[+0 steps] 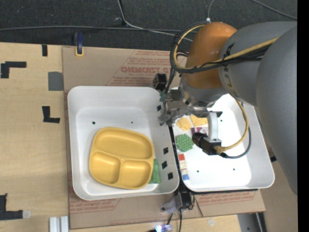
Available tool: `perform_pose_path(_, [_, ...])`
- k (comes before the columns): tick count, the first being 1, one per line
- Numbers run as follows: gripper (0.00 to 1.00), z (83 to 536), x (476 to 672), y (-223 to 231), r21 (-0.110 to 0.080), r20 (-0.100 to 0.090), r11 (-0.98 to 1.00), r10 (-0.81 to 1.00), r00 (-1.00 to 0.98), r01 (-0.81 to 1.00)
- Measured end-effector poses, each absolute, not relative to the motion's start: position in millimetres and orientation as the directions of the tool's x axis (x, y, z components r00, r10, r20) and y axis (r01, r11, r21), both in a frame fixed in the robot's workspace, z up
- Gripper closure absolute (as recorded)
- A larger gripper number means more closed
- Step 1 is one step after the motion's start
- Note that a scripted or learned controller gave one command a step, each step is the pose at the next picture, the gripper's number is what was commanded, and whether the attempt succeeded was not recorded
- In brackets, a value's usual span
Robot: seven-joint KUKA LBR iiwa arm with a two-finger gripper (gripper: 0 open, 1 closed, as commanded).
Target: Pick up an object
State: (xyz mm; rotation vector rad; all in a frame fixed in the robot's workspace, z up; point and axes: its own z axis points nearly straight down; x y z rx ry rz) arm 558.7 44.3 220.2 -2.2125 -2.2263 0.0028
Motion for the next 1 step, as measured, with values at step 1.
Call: perform_pose_path(1, [1.0, 212.8, 537.3, 90.6, -0.004, 0.001, 0.006, 1.0, -0.006, 1.0])
